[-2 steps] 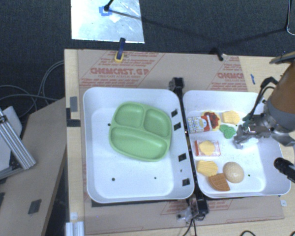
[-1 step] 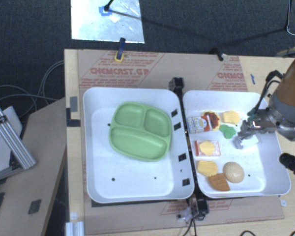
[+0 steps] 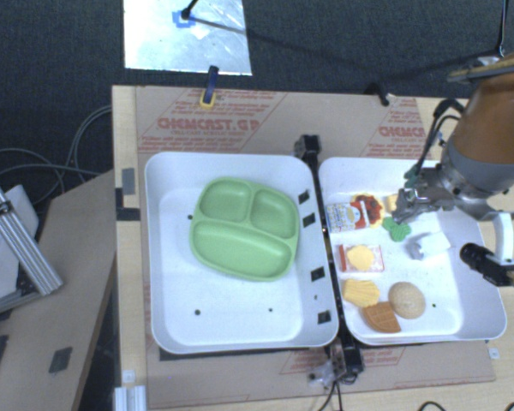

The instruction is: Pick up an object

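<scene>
The right bin (image 3: 471,315) holds several toy foods. A white packet (image 3: 344,217) and a red-brown piece (image 3: 367,205) lie at its left. Below them are a yellow square in a clear wrapper (image 3: 362,258), a yellow piece (image 3: 361,293), an orange-brown wedge (image 3: 380,317) and a round tan bun (image 3: 406,298). A small green piece (image 3: 398,229) and a pale grey piece (image 3: 417,248) sit near the middle. My gripper (image 3: 408,202) hangs low over the bin's upper middle, just above the green piece and right of the red-brown piece. I see nothing lifted.
The left bin (image 3: 167,315) carries a green divided plate (image 3: 244,229). A black divider with clips (image 3: 319,229) runs between the bins. The arm's grey body and orange band (image 3: 493,118) overhang the right bin's far right corner. A black part (image 3: 488,264) juts over the right rim.
</scene>
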`<state>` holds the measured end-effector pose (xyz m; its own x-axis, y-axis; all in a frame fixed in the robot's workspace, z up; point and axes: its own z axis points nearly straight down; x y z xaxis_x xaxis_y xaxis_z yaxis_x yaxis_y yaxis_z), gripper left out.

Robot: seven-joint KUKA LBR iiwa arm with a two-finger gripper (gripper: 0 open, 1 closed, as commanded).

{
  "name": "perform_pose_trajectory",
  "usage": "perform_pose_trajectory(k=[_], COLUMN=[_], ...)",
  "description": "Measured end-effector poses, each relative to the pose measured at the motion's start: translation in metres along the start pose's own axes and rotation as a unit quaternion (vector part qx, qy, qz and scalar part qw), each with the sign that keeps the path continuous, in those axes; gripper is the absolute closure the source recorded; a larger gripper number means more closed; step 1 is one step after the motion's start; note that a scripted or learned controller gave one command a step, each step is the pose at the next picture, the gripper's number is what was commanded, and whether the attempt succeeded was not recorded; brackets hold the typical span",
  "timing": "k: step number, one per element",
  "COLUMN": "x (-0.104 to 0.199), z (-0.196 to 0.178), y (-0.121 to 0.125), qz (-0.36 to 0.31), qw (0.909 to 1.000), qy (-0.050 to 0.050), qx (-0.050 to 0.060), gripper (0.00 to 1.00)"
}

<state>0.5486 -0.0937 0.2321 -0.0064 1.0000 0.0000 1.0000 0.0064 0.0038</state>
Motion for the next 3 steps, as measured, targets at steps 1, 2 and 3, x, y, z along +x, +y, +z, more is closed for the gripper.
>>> perform_pose_trajectory(k=[1, 2, 3], x=[0.028, 0.055, 0.052], z=[-0.006, 0.001, -0.001], y=[0.046, 0.069, 0.079], qz=[-0.001, -0.001, 0.000], qw=[1.0000, 1.0000, 1.0000], qy=[0.000, 0.000, 0.000], qx=[-0.001, 0.000, 0.000], gripper=[1.00, 1.00, 1.00])
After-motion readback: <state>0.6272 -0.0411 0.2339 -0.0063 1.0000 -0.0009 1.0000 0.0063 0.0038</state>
